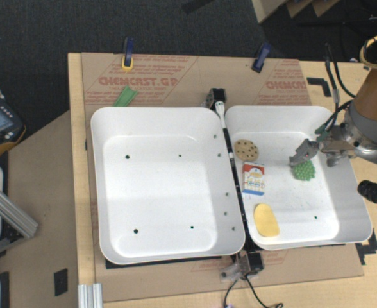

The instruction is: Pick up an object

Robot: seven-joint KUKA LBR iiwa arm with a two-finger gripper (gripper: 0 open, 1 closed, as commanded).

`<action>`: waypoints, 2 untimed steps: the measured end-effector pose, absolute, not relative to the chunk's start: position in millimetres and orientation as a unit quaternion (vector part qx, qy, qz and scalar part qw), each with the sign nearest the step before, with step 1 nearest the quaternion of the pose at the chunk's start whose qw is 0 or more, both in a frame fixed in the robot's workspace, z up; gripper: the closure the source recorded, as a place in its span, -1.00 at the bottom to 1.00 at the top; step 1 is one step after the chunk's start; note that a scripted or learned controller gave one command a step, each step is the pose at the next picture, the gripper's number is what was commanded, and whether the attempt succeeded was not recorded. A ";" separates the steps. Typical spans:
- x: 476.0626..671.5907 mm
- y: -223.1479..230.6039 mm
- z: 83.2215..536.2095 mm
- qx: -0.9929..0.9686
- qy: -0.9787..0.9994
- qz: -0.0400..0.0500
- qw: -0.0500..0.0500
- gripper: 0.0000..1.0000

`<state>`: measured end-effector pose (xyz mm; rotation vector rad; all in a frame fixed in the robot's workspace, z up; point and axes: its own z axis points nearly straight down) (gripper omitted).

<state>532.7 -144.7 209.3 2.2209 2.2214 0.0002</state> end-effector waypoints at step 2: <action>524.2 -88.2 472.0 0.704 0.710 0.004 0.004 -1.00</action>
